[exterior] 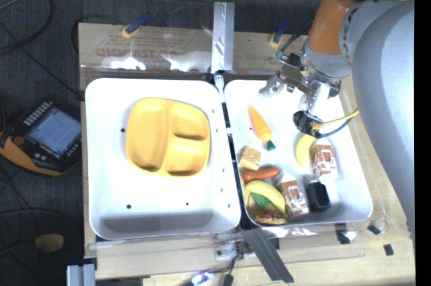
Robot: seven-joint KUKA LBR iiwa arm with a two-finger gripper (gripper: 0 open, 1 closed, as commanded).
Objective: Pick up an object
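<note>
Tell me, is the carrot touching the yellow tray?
Apart. The camera view shows the carrot in the right bin and the tray in the left bin, with a clear gap between them.

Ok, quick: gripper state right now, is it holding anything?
Gripper: cannot be told; it hangs over the far end of the right bin, no object visibly held.

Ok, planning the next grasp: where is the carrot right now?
In the camera view, the carrot lies in the right-hand bin, near its left wall, just above the tan cube.
</note>
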